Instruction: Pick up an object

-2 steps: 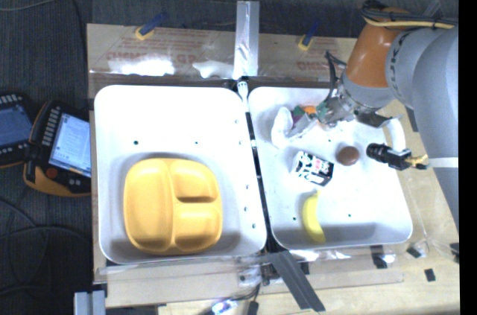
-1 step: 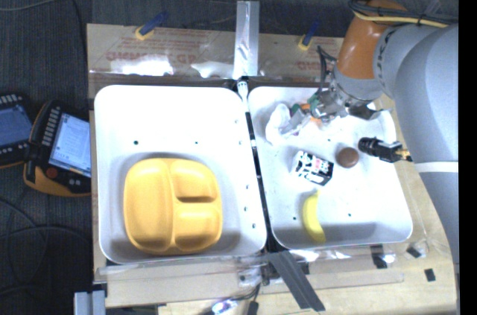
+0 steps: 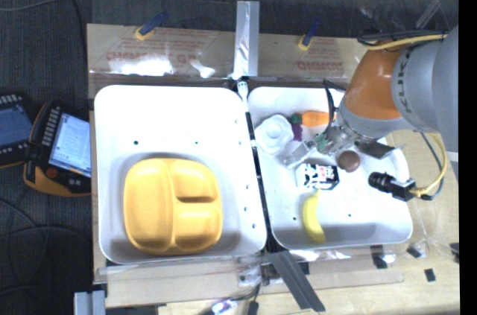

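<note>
The left bin [image 3: 112, 112] held a yellow tray [image 3: 173, 203], well apart from the arm. Everything small lay in the right bin [image 3: 373, 228]. At its far left was a clear cup [image 3: 273, 132], with a purple piece [image 3: 297, 130] touching it and an orange piece [image 3: 316, 118] just beyond. The gripper [image 3: 326, 142] hung low over the bin's far half, just right of that cluster. Whether it was open or closed could not be told, and nothing was visibly held.

A black-and-white item [image 3: 320, 175] lay just on the gripper's near side. Past it, toward the near wall, a banana [image 3: 313, 217] lay apart from the rest.

The pick probably turned on this: the closest things sat left of the gripper but crowded together. The banana was farther off, on the near side and slightly left. Its long axis ran near to far, so a grip would need to close across it, left to right.
</note>
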You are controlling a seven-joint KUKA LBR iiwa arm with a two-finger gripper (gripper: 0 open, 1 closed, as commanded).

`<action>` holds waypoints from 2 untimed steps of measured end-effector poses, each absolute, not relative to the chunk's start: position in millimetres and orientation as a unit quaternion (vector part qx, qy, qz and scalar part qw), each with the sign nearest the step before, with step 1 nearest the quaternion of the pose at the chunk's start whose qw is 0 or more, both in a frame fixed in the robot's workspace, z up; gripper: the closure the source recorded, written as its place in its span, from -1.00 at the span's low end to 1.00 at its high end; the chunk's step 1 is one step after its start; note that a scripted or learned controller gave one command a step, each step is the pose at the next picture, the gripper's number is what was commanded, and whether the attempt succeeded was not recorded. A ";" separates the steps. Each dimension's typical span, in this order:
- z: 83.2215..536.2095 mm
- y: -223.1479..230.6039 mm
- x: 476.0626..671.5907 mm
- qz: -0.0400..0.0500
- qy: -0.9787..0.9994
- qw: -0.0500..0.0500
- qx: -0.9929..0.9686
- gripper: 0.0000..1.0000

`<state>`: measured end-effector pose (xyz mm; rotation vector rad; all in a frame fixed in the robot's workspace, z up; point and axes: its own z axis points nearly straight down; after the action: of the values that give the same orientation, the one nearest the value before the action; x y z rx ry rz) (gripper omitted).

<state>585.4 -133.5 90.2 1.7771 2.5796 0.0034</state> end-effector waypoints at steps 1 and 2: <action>87.2 -142.1 663.3 -0.007 0.757 -0.015 0.653 -1.00; 90.4 -119.2 520.1 0.002 0.714 0.003 0.701 -1.00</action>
<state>520.1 -119.2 90.4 2.1971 2.2381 0.0065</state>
